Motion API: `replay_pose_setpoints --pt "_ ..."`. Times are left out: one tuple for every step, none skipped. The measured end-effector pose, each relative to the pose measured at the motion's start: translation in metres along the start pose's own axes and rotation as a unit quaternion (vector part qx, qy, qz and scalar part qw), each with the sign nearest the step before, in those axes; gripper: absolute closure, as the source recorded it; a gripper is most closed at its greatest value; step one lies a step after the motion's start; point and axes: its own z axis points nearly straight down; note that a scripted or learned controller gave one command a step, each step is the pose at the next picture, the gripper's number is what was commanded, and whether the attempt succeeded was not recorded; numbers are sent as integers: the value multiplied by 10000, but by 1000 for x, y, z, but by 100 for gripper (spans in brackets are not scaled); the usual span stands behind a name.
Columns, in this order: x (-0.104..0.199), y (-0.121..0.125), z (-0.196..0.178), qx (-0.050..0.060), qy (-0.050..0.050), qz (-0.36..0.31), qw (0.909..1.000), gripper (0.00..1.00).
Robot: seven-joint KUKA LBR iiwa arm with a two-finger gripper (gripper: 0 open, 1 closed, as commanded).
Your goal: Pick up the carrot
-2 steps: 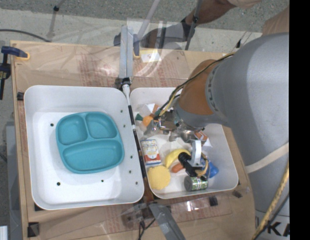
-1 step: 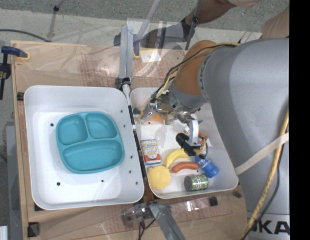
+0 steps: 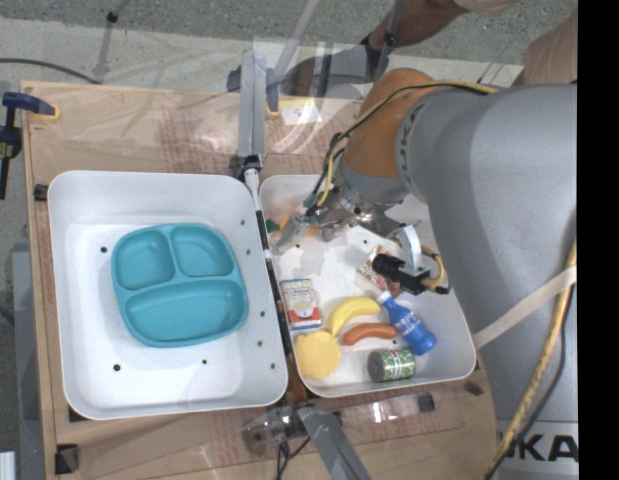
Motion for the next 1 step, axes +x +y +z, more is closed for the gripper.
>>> replay_pose_setpoints --pt "-36 -9 -11 -31 9 -261 9997 0"
